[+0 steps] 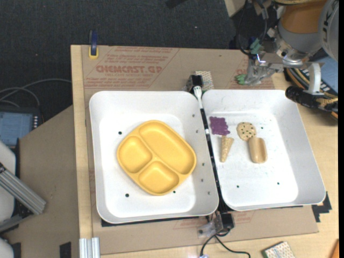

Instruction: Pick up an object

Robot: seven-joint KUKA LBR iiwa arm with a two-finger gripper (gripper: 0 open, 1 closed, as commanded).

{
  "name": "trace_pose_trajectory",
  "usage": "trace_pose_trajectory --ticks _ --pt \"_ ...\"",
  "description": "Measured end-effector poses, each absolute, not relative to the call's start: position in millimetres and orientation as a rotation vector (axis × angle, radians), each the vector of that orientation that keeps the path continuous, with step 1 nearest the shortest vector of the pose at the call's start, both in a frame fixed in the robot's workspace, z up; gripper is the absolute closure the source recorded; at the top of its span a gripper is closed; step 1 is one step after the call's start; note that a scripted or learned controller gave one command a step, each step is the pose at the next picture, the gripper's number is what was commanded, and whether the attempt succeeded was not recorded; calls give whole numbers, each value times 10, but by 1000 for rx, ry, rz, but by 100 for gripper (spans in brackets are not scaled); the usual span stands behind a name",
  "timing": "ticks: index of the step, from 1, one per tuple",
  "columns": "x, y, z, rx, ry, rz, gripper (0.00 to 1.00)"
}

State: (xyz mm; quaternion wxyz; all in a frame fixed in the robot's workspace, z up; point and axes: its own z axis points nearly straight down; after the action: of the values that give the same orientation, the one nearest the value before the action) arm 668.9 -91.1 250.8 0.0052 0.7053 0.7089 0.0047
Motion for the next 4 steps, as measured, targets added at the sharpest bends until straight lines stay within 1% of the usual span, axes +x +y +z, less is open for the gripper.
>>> trace_pose_trajectory --ticks 1,2,3,4 --pt "6667 -1399 2533 2221 2213 2 100" --pt "6643 -1248 1564 2227 2228 -9 100" --pt "6667 -1766 1698 2222 2214 1 100" --pt "6582 -2234 1181 2228 2219 -6 100"
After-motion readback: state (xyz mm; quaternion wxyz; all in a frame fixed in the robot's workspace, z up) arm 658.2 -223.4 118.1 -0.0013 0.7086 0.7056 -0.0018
